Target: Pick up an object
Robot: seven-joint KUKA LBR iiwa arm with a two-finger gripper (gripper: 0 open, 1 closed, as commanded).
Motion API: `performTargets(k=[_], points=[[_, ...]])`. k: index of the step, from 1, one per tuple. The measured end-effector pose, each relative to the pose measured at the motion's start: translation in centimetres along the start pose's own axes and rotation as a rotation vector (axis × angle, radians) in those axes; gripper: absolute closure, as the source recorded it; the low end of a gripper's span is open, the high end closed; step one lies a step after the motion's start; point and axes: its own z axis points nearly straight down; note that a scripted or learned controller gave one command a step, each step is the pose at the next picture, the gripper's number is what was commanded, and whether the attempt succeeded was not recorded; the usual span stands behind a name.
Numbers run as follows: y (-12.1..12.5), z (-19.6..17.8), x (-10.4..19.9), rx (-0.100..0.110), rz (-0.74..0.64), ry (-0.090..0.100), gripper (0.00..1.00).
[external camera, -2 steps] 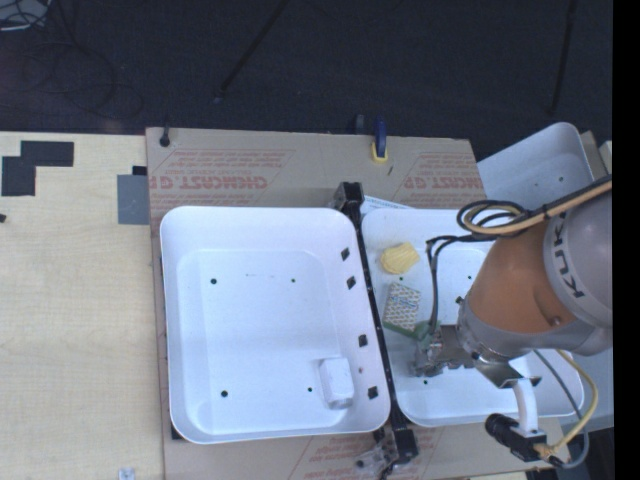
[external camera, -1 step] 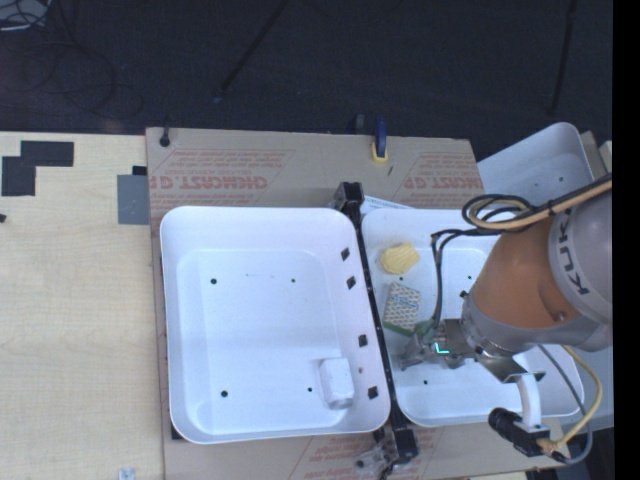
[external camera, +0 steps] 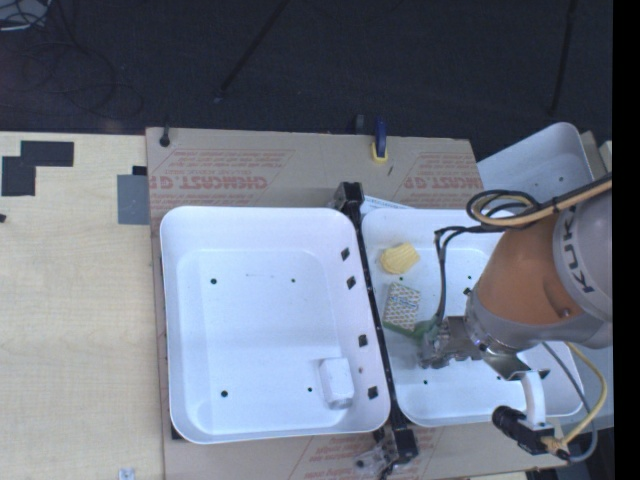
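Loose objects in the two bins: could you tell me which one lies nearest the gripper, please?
The flat chequered pad, just left of the gripper; the yellow lump and white block lie farther away.

The grey arm with the orange band (external camera: pixel 545 278) covers much of the right shallow white bin (external camera: pixel 455 408), and the picture's right edge cuts the arm off. The two-finger gripper (external camera: pixel 437 346) is too dark and small to read. A green thing (external camera: pixel 412 330) lies half hidden beside it, just near of a speckled patterned flat piece (external camera: pixel 403 306).
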Motion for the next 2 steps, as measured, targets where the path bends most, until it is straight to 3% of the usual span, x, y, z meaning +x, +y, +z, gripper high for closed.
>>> performTargets(k=[1, 2], points=[[2.5, -7.8, 8.1, -0.013, -0.017, 0.001, 1.00], [0.5, -18.0, 1.5, -0.016, -0.003, -0.005, 1.00]])
